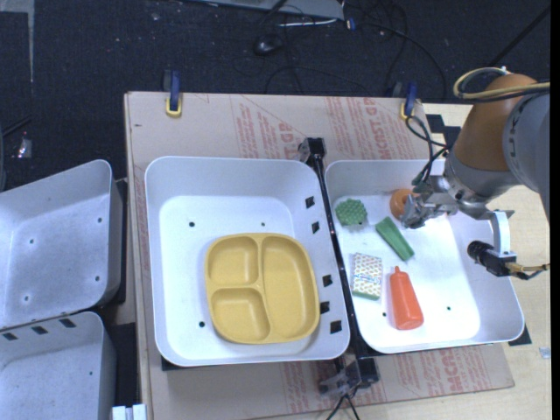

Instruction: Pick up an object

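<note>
The gripper (418, 212) hangs at the right bin's (464, 322) far edge beside an orange ball (399, 202); its grip cannot be told.

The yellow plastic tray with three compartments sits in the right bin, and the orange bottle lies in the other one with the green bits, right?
Not quite. The camera view shows the yellow plastic tray with three compartments in the left white bin, not the right. The orange bottle does lie in the other bin, with the green bits.

Gripper (415, 213) low in right bin (490, 322), beside green block (395, 239), orange bottle (404, 298)
</note>
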Controlling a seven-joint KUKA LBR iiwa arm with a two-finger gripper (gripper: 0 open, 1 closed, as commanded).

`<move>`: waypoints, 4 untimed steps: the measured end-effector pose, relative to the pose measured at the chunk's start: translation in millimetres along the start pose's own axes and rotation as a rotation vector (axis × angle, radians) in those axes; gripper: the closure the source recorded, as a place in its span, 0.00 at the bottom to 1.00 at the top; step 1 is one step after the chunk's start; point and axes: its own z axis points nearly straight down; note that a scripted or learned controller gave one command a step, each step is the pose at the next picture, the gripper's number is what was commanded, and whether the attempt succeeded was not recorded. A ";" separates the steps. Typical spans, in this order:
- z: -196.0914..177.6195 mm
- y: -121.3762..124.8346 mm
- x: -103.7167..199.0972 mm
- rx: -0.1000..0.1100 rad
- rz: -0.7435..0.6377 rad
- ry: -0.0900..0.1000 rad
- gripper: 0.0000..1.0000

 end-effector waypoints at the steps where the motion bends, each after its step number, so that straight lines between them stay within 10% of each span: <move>1: -40.8 -2.0 -0.9 0.000 0.000 0.000 1.00; 3: -110.0 3.4 -4.0 -0.002 -0.002 0.000 1.00; 4: -121.0 -9.7 42.0 0.003 -0.004 0.002 1.00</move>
